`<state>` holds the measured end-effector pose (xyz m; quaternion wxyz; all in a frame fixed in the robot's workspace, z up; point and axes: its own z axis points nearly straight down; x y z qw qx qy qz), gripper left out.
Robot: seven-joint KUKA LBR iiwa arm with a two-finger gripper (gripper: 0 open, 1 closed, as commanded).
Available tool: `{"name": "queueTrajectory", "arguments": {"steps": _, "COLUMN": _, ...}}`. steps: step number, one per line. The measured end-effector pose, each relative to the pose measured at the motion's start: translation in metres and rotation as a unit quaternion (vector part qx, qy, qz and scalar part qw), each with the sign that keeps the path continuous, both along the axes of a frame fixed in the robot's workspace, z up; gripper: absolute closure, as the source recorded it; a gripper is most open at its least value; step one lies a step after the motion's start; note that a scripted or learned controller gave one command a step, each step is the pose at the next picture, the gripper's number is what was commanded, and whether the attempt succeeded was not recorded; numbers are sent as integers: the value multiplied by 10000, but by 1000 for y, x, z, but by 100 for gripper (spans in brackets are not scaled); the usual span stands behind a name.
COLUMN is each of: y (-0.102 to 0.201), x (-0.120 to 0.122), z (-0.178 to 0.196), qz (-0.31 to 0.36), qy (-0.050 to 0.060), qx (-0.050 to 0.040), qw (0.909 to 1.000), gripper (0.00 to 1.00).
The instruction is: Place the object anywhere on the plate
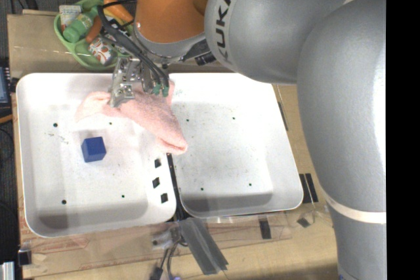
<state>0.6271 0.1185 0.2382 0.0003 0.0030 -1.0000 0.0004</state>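
The left white bin point(39, 141) holds a small blue cube point(94, 149) near its centre and a limp pink cloth point(154, 120) draped from its far edge over the divider toward the right white bin point(262, 160), with the tool point(134, 85), grip state indiscernible, directly above the cloth's far end.
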Motion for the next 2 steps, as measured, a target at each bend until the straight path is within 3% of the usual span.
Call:
{"name": "queueTrajectory", "arguments": {"steps": 1, "y": 51, "x": -10, "z": -4, "qz": 11, "qy": 3, "qx": -3, "qw": 10000, "gripper": 100}}
{"name": "queueTrajectory", "arguments": {"steps": 2, "y": 51, "x": -9, "z": -4, "qz": 7, "qy": 0, "qx": -3, "qw": 10000, "gripper": 0}}
